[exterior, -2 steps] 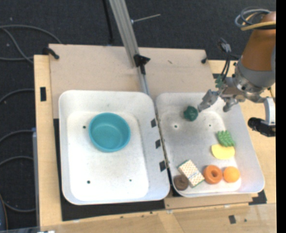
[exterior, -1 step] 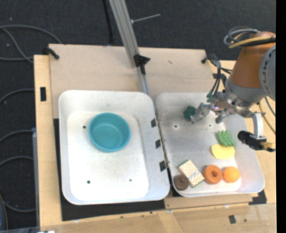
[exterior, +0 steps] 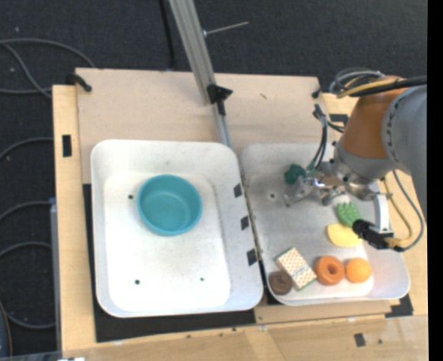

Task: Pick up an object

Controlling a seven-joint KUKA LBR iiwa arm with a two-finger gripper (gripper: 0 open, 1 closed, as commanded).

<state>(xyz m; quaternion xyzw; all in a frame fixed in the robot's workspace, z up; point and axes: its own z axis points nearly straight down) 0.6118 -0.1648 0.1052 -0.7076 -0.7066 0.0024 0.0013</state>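
Looking down, the robot's metal hand [exterior: 300, 190] sits low in the right white bin [exterior: 270, 168] beside a small green toy [exterior: 293, 174], open or shut I cannot tell, and it might knock the toy away.

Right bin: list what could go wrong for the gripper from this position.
1. The gripper sits low over the right bin beside a small dark green object; closing could nudge it aside rather than catch it.
2. The yellow object and green object lie close under the wrist, so a shift may knock them.
3. The orange ring, orange ball and patterned block crowd the near edge, so a grasp there might hit a neighbour.
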